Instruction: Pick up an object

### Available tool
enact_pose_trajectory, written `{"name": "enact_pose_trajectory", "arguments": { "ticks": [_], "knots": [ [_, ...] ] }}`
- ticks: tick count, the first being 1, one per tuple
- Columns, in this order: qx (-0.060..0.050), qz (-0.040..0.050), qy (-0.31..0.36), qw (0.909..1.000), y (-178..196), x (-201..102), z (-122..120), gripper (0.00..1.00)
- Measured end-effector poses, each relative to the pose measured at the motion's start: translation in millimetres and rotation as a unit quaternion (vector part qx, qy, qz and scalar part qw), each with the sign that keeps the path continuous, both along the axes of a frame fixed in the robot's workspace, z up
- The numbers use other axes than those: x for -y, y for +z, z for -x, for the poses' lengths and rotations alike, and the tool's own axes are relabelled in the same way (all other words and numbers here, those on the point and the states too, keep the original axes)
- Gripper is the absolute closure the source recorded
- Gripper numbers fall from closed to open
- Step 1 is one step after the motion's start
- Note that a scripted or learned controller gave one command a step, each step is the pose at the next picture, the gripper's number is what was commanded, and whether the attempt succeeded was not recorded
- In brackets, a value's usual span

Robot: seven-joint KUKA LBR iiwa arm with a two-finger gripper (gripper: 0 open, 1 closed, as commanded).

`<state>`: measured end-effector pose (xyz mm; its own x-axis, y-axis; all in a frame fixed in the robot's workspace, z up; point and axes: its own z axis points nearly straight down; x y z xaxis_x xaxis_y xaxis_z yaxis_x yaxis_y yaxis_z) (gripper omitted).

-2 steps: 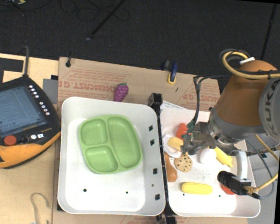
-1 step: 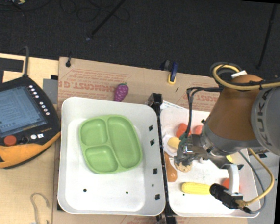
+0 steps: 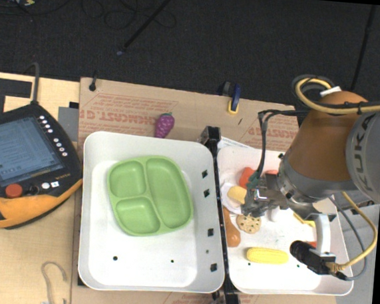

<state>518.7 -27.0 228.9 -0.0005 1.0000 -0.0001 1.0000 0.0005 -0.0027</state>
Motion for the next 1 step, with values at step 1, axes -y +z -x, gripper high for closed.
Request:
{"name": "enact_pose_trajectory", "arguments": {
  "ticks": [1],
  "knots": [
    [0.000,-0.0007,0.000,1.0000,7.4,-11.3,8.0,1.00]
  ]
}}
